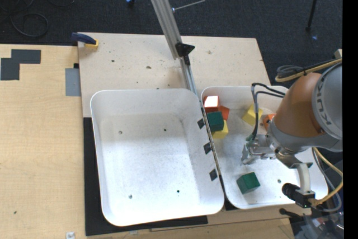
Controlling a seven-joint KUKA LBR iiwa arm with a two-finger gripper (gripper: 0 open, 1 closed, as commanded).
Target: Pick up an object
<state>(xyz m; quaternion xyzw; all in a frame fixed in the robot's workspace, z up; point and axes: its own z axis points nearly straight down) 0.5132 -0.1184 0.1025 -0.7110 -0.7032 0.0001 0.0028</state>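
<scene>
The right bin [230,149] holds several small blocks. A dark green block [248,182] lies near its front. Against the divider sits a cluster: a red block with a pale top [211,102], a green block [215,120] and a yellow block [220,131]. Another yellow block [251,116] lies farther back, with a small orange piece [270,118] partly hidden by the arm beside it. My gripper [251,153] hangs over the middle of the right bin, just above and behind the dark green block, between it and the far yellow block. Nothing shows held in it.
The left bin [151,165] lies beside the right one, with black clips [207,147] along the shared wall. A slanted aluminium post [165,8] rises behind the bins. A blue and yellow clamp [85,39] sits at the bench's far left corner.
</scene>
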